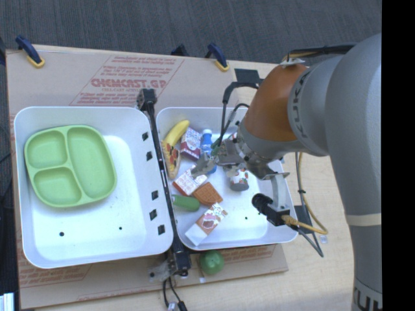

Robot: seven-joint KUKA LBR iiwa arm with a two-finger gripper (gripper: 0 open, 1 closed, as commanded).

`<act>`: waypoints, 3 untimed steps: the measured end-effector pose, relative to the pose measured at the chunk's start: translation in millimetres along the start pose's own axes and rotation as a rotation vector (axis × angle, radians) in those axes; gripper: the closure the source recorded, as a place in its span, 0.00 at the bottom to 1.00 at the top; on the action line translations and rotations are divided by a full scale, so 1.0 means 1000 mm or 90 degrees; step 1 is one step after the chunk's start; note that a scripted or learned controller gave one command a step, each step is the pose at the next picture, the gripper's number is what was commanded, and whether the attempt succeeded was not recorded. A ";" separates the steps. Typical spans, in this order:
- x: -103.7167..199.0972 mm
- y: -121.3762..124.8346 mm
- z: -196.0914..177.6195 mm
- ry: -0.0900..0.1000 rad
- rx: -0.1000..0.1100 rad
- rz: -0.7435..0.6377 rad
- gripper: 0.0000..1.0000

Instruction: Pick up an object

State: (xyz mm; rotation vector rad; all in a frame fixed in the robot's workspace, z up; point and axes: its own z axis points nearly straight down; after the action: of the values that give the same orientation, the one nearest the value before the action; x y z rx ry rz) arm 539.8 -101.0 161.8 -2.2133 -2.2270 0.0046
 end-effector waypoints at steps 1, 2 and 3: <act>-0.013 0.037 0.067 0.002 -0.003 0.000 0.00; -0.011 0.038 0.055 0.003 -0.003 -0.003 1.00; 0.024 -0.049 -0.050 0.001 -0.002 0.000 1.00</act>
State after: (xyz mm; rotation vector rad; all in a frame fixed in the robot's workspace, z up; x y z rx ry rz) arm 490.7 -77.7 211.9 -2.2143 -2.2266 -0.0001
